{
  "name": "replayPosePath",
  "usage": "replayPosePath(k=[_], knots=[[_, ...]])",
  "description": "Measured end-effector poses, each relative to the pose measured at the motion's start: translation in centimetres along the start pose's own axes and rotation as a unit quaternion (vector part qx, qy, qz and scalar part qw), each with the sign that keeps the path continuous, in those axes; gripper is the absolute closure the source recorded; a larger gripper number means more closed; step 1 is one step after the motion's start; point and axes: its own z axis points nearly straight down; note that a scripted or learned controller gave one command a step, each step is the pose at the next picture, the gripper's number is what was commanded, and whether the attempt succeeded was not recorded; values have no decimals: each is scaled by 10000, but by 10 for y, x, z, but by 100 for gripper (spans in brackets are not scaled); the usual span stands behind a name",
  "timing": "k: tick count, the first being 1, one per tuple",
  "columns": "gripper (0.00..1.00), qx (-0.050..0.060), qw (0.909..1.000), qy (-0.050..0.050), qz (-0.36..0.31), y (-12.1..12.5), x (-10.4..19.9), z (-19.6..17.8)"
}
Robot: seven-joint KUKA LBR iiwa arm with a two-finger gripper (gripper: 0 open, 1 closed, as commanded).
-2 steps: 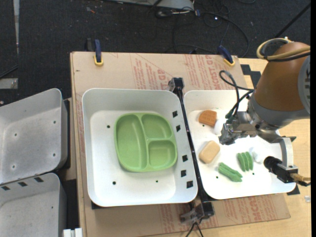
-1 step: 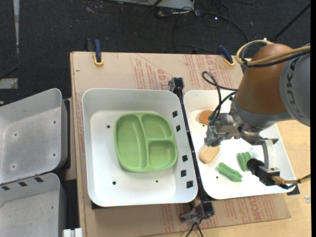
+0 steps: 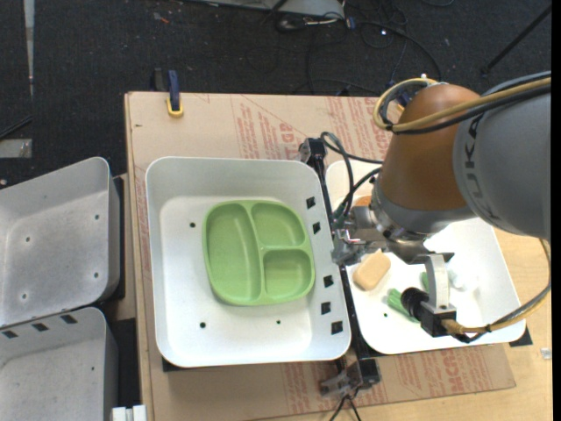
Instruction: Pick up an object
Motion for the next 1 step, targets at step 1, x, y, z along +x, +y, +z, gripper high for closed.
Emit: replayPosePath(k=[1], knots=[[100,-11,10000,-1,-1,2,44,-3]])
